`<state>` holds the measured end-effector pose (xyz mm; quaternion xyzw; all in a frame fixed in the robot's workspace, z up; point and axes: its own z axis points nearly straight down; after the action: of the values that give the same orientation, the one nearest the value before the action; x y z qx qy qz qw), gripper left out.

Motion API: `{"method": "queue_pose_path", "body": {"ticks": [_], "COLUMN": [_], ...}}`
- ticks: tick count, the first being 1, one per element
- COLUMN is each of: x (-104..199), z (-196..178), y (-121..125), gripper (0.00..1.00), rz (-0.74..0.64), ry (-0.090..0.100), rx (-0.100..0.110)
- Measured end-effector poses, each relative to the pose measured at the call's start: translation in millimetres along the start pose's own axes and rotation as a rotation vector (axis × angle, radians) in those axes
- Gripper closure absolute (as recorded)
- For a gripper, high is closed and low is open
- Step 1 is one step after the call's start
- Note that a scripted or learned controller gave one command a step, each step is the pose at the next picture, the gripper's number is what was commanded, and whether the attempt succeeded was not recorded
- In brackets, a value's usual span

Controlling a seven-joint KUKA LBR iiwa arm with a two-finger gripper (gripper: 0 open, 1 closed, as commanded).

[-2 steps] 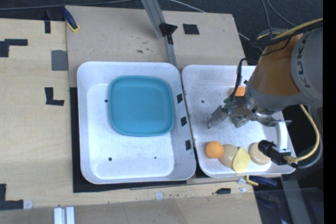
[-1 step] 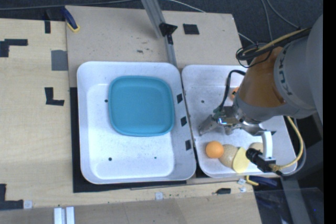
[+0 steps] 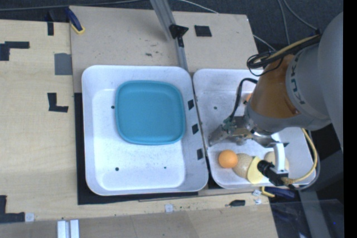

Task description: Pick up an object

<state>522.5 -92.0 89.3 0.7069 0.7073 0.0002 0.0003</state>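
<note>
The arm is reaching into the right bin (image 3: 203, 120) from the right, and its gripper (image 3: 230, 132) is hanging low over the bin floor, near the middle of that bin. How far the claw is standing open cannot be told from this slanted look down, and nothing is showing inside it. An orange ball (image 3: 227, 159) is lying on the floor of the same bin, toward the near edge, just below the gripper and apart from it. Just to the ball's right a pale yellow object (image 3: 252, 170) is lying, its shape too blurred to name, touching or nearly touching the ball. The left bin (image 3: 89, 120) is holding a blue plate (image 3: 149, 111), well apart from the arm. The move to come is turning on one relation: the ball is sitting toward the near rim from the claw, so the claw is probably needing a short shift that way before closing. Being round, the ball is offering no long axis to line up with.
</note>
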Motion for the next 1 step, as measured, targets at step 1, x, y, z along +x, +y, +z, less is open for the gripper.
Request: {"method": "queue_pose_path", "body": {"ticks": [1], "x": [-0.9], "z": [-11.5], "y": [0.8], "gripper": [1.0], "rz": [0.001], "ry": [-0.002], "rx": [-0.003]}}
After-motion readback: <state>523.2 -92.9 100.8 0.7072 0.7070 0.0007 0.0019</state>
